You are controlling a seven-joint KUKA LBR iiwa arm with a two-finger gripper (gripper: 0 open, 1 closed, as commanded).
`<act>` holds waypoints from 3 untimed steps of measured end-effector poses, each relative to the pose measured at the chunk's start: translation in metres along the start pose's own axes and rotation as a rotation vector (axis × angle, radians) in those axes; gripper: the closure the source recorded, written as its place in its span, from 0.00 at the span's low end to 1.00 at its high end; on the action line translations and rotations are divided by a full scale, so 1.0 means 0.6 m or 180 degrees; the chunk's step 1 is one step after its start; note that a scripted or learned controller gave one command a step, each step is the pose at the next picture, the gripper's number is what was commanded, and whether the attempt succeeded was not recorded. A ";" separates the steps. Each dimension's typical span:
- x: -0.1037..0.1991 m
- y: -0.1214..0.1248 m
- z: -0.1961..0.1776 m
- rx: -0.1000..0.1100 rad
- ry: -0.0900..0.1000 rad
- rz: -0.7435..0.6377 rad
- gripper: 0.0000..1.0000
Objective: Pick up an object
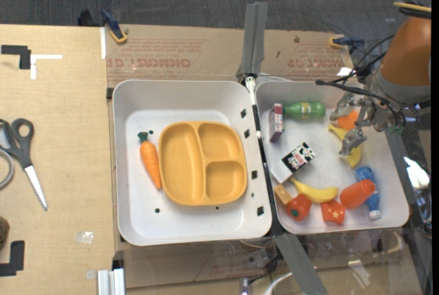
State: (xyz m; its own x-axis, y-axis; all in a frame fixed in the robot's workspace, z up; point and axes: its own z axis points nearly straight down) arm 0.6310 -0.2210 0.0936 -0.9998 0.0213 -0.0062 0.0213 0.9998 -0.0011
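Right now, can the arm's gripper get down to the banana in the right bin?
Probably yes. The gripper hovers in the right bin, and the banana lies uncovered nearer the front, though a red pepper and a red cube crowd it.

Scissors [24, 156] lie on the wooden bench [55, 115], well left of the cardboard sheet [178, 53] under the bins.

The left bin [123, 170] holds a divided plate [204, 163] with a carrot [149, 160] to its left. In the right bin [394, 218], a bottle [305, 109] lies behind a banana [315, 191]. Scissors [26, 160] lie on the table [55, 232], far left.
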 end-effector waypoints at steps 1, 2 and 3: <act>-0.004 0.004 -0.019 0.0002 -0.0022 -0.0012 1.00; -0.004 0.003 -0.019 0.0005 -0.0022 -0.0011 0.00; -0.008 0.004 -0.038 0.0013 -0.0046 -0.0019 1.00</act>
State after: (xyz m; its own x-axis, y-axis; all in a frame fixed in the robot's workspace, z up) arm 0.6358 -0.2188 0.1166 -0.9997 0.0152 -0.0206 0.0153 0.9999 -0.0051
